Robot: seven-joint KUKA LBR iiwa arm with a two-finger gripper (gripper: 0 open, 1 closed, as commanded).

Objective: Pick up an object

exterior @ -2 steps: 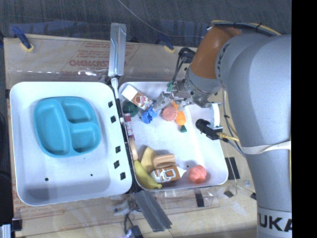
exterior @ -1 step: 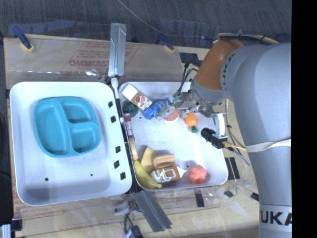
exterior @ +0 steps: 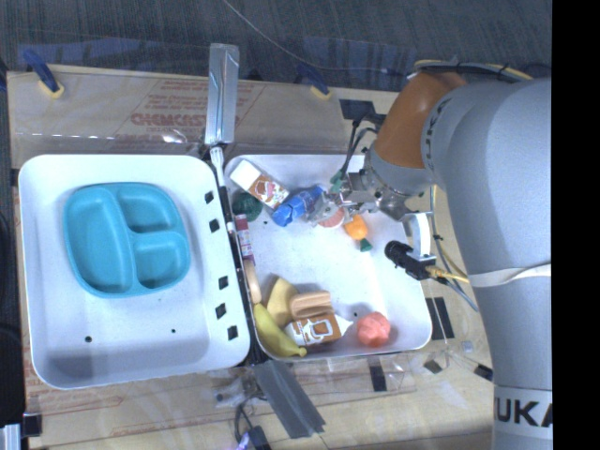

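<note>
Dark carpet surrounded the worktop [exterior: 112, 111], which carried two white bins side by side. Left bin [exterior: 37, 345]: one blue divided tray [exterior: 127, 237], lying flat. Right bin [exterior: 408, 303]: a cluster of small items. Along the far side lay a white carton [exterior: 258, 184], a blue bottle [exterior: 292, 206] just beside it, and an orange piece [exterior: 356, 228] near the arm's end. Along the near edge lay a banana [exterior: 272, 331], touching a brown packet [exterior: 314, 319], with a pink ball [exterior: 373, 329] just to their right. The arm [exterior: 497, 176] reached in from the right, its orange band [exterior: 408, 125] above the wrist. The gripper [exterior: 339, 200] sat low over the far cluster, between the bottle and the orange piece. Whether the jaws were wide, narrow or closed on anything could not be told, since clutter and the wrist hid them.
</note>
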